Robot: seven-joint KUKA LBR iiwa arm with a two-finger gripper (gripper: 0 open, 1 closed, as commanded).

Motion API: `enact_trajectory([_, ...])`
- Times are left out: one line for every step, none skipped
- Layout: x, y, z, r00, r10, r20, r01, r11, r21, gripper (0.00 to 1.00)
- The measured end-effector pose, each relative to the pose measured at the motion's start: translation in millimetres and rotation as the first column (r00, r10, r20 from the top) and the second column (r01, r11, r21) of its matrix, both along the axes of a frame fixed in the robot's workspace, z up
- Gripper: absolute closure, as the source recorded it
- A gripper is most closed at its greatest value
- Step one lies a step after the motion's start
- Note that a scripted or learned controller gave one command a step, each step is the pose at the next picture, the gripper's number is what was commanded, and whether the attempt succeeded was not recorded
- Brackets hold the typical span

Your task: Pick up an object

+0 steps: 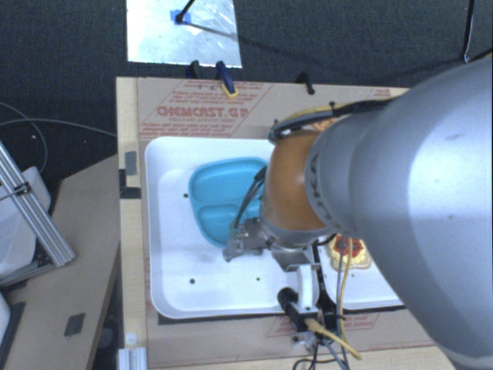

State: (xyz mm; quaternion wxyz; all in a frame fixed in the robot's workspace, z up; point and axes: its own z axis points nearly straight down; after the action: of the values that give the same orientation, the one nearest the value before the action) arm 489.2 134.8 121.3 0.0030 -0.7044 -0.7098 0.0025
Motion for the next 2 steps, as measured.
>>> enact_trajectory([75, -58, 66, 1.000, -0.010, 0.017, 0.010, 1.000, -0.002, 0.00])
enact_trajectory([-6, -99, 63, 1.000, -0.011, 0.003, 0.011, 1.000, 0.000, 0.00])
